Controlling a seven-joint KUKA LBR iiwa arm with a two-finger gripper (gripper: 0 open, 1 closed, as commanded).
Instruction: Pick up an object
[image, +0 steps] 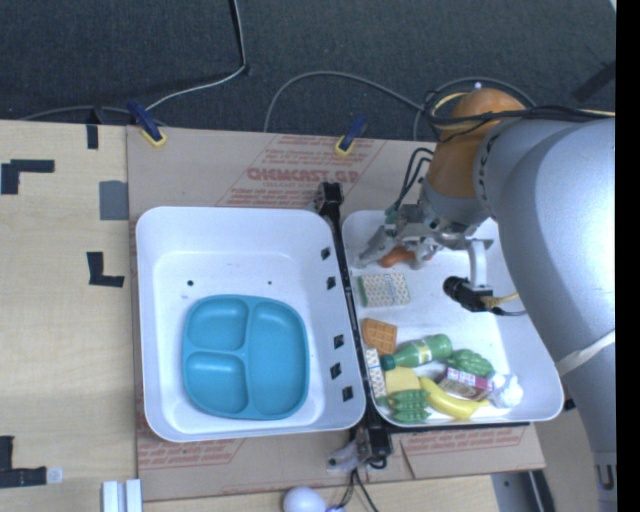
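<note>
Because the end effector (400, 243) hung low over the far end of the right bin (520, 345), close to that bin's far wall and to the divider between the bins, any descent from this pose carried a collision risk. Whether it was spread or closed could not be determined from the camera view, and nothing was visibly gripped.

An orange object (396, 257) lay directly beneath the end effector and was judged the likely target. It was partly covered by the tooling, so its shape and orientation could not be confirmed. A misaligned closure would probably push it against the wall rather than capture it.

A green-patterned packet (385, 290) lay just beside the orange object on the near side. A sideways drift could catch the packet's edge and drag it.

The remaining items were crowded at the near end of the right bin: a green bottle (422, 351), a yellow banana (452, 401) and a waffle-like piece (379, 334), several touching. That cluster offered little clearance for a clean single pick.

Open room existed mid-bin, between the packet and the cluster. The left bin (160, 300) held only a blue divided plate (246, 356), well apart from the arm. Vertical retreat was judged the safest exit.
</note>
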